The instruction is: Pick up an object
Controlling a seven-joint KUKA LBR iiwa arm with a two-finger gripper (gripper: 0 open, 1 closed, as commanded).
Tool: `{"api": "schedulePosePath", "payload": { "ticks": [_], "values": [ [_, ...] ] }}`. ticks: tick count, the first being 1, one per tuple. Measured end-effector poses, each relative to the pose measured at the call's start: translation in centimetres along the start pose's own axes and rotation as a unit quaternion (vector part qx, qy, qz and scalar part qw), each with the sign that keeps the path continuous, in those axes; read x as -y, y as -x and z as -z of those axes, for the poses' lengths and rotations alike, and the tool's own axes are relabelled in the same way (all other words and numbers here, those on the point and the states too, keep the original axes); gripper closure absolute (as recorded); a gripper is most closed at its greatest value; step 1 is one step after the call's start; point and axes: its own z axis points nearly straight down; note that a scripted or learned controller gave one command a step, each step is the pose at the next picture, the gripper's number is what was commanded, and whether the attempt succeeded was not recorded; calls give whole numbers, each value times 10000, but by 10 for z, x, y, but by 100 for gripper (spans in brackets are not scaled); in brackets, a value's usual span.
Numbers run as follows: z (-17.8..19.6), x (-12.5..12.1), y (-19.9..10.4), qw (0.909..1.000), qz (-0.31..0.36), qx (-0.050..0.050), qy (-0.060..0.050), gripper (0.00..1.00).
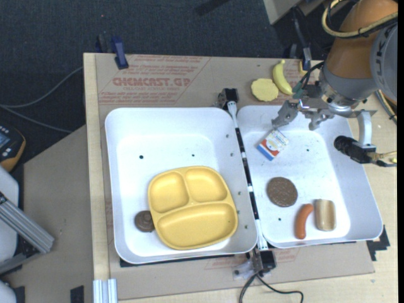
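In the right bin (353,188) lie a small white carton with blue and red print (273,145), a round brown patty (282,192), a red sausage (303,221) and a tan bread roll (324,214). My gripper (298,118) hangs over the bin's far edge, open, fingers spread with nothing between them. Its left finger (283,115) ends just above and behind the carton. The left bin (120,169) holds a yellow divided plate (191,206) and a small brown cookie (144,221) at the plate's left edge.
A toy banana (282,77) and a yellow slice (264,89) lie on the bench behind the right bin. A blue clamp (118,52) sits at the bench's far left corner. A black fitting (351,148) juts in over the right bin's right side.
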Motion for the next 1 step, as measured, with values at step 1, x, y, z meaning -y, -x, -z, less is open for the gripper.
{"api": "schedulePosePath", "payload": {
  "ticks": [1],
  "values": [
    [-102, 105, 27, 9999, -36, -19, -98, 0]
  ]
}}
